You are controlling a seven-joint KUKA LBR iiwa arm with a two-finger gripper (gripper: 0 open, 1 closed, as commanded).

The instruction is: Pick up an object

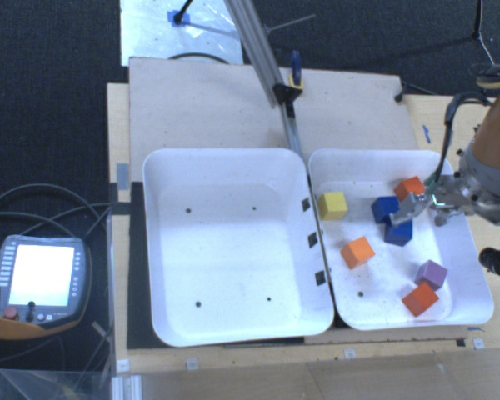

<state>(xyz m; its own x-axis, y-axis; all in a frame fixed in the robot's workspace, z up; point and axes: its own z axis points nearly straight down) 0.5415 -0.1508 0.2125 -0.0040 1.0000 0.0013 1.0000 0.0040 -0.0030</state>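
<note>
Resting on bench [233,111], two white bins [233,248], dark carpet [50,73]

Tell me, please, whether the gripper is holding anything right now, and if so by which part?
It cannot be told. The gripper sits low over the blue blocks in the right bin, beside an orange block, but no block shows between its fingers.

Dark carpet floor [50,73], pale wooden bench [342,111], teach pendant [37,286] left
</note>
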